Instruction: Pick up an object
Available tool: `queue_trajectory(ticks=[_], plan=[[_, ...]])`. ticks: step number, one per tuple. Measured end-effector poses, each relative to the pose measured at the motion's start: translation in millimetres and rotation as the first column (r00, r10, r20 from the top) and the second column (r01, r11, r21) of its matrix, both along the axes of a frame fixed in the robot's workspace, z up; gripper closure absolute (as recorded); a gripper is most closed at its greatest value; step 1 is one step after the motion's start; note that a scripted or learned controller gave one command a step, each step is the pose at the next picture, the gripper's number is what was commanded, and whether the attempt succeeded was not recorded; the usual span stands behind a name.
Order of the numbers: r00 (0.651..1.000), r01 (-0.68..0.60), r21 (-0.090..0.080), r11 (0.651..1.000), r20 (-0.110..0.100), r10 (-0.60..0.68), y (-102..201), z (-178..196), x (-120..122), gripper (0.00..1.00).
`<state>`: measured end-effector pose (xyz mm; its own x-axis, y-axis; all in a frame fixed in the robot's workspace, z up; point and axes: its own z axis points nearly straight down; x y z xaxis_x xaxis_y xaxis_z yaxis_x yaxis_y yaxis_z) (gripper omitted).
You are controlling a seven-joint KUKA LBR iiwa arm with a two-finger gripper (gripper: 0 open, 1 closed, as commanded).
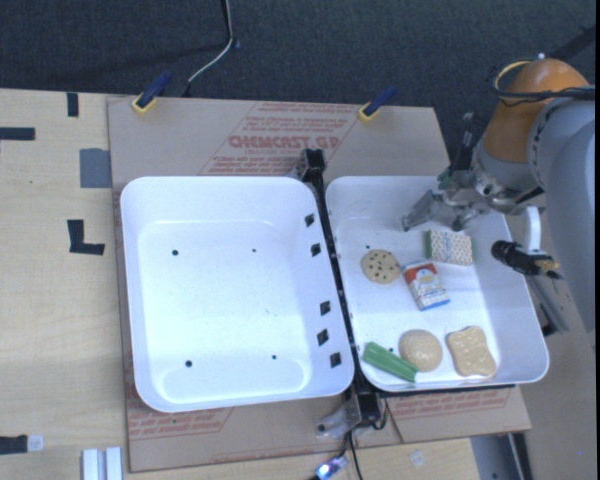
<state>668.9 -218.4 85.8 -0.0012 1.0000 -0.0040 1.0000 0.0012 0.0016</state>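
Note:
My gripper hangs over the back of the right bin, its fingers spread open with nothing between them. Just below it lies a pale speckled block. A chocolate-chip cookie sits to the left of a small red and white box. Along the bin's front lie a green piece, a round bun and a tan bread slice.
The left bin stands beside the right one, joined by a black divider with clips. Both rest on a cardboard sheet. The arm's orange band rises at the right.

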Motion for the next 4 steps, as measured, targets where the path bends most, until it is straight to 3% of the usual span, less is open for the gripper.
queue_trajectory(ticks=[4], plan=[[1.0,0.0,0.0,1.0,0.0,0.0,1.3,0.0,0.0,0.0]])
